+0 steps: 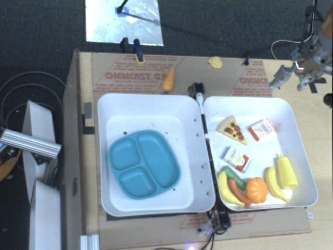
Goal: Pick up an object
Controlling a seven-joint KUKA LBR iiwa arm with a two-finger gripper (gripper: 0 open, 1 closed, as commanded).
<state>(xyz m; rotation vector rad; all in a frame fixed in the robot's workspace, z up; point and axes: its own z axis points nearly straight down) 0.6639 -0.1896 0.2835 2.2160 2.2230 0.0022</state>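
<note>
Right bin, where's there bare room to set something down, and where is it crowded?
The right bin is bare along its far wall, behind the pizza slice and red carton, and in a small patch between the cartons and the mustard bottle. Its near side is crowded: bananas, pumpkin, hot dog.

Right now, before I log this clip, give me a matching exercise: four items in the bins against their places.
Items:
1. blue divided plate
2. pizza slice
3. orange pumpkin
4. yellow bottle

Places:
A. right bin, far side near the divider
B. left bin
C. right bin, near edge
D. right bin, by the outer wall

Pairs: 1-B, 2-A, 3-C, 4-D
</note>
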